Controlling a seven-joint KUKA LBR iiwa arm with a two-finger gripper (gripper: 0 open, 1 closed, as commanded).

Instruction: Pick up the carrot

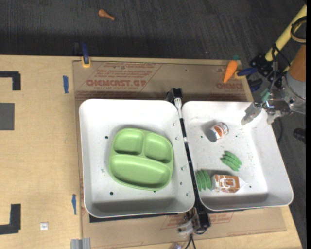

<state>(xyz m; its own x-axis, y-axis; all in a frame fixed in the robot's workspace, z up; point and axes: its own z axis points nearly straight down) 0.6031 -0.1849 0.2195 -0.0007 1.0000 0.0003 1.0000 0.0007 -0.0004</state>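
Note:
The carrot (pixel 230 71), small and orange with a green top, lies on the brown cardboard behind the right bin (pixel 279 165), just beyond its far rim. My gripper (pixel 251 115) hangs over the far right corner of that bin, to the right of the carrot and nearer the camera, apart from it. Nothing shows in the gripper.
The right bin holds a small orange-and-white can (pixel 219 131), green pea pods (pixel 232 160), a second green vegetable (pixel 203 180) and an orange-labelled packet (pixel 226 183). A green divided plate (pixel 142 156) sits in the left bin (pixel 92 146). A small orange item (pixel 106 14) lies on the dark floor beyond the bench.

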